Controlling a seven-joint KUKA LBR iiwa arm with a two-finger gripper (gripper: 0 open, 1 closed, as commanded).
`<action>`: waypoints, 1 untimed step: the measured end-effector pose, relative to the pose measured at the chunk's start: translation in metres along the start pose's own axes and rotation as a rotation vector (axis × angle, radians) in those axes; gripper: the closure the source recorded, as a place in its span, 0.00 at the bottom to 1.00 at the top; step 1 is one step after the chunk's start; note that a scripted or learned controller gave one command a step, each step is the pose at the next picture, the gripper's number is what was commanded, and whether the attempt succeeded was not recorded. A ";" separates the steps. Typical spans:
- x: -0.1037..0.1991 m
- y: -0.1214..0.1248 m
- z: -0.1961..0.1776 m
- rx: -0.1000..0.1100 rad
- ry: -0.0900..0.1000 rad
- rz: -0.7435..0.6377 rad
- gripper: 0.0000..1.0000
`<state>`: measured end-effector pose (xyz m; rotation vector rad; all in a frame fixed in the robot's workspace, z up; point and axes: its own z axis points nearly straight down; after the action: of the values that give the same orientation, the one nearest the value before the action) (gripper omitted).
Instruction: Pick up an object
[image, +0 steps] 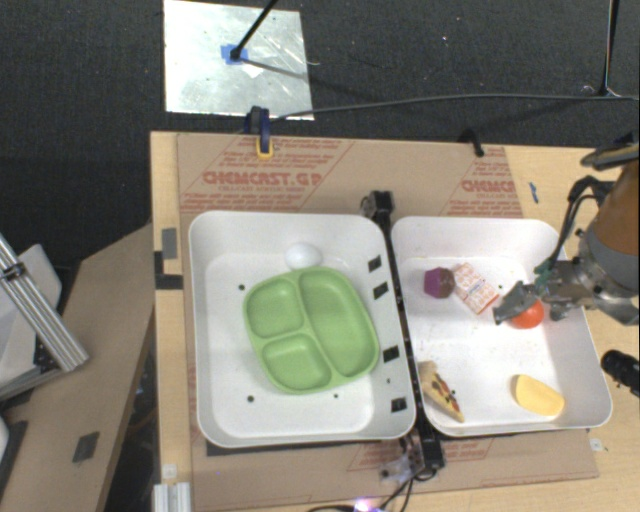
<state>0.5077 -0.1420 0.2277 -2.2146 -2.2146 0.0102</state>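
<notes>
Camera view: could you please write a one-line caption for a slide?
End effector poised over an orange-red object in the right bin; a green divided plate lies in the left bin.

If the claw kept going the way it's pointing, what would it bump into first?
Probably the orange-red ball right under the claw, in the right bin. Depth is hard to judge from above.

Tool (522, 303) over orange object (527, 316)

Orange ball (528, 316) partly hidden beneath hand (522, 301), arm cut off right
</notes>
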 end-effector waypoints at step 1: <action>0.001 0.002 -0.007 -0.013 -0.002 -0.004 0.00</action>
<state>0.5102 -0.1414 0.2345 -2.2184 -2.2264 -0.0018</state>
